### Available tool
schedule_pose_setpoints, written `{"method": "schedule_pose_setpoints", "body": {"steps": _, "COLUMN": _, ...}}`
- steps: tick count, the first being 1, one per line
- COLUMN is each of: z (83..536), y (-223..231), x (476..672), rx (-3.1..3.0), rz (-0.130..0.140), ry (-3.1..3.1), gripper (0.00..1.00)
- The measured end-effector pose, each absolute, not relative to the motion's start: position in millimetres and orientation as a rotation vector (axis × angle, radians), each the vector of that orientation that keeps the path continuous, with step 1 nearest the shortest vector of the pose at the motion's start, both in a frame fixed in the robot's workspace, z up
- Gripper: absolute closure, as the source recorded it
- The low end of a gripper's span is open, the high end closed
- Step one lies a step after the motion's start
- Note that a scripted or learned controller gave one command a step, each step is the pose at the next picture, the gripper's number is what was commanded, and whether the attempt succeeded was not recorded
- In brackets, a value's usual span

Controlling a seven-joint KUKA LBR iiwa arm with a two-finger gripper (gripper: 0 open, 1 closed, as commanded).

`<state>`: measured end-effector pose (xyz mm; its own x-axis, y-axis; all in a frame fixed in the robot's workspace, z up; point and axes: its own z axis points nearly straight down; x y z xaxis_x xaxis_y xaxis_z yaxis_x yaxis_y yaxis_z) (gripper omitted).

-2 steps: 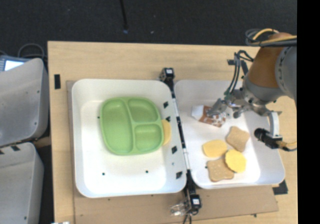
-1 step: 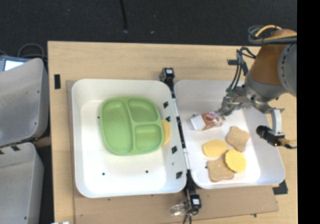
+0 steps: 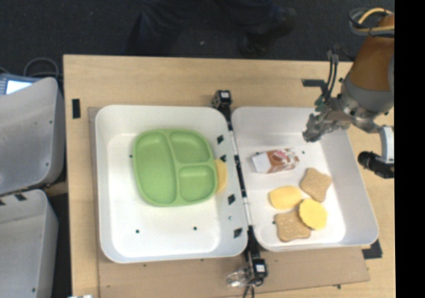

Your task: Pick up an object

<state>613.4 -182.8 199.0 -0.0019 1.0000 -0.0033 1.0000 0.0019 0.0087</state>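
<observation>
The gripper [image 3: 313,132] hovers over the right bin [image 3: 352,223]; I cannot tell its state. The packet [image 3: 275,160] lies just below-left: centre over it, then descend straight.

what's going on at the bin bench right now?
The arm reaches in from the right, its gripper hanging over the upper part of the right bin with nothing visibly between the fingers. Below it lie a small packet, two tan bread-like pieces and two yellow pieces. The left bin holds a green divided tray with another yellow piece at its right edge.
</observation>
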Motion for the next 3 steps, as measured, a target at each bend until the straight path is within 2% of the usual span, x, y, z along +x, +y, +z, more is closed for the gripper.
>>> {"method": "schedule_pose_setpoints", "body": {"steps": 1, "z": 250.5, "y": -192.0, "x": 620.7, "rx": 2.212, "rz": 0.005, "ry": 2.22, "gripper": 1.0}}
{"method": "schedule_pose_setpoints", "body": {"steps": 2, "z": 263.7, "y": -192.6, "x": 621.6, "rx": 2.212, "rz": 0.002, "ry": 2.226, "gripper": 1.0}}
{"method": "schedule_pose_setpoints", "body": {"steps": 3, "z": 263.1, "y": -137.1, "x": 638.6, "rx": 2.212, "rz": 0.003, "ry": 2.226, "gripper": 1.0}}
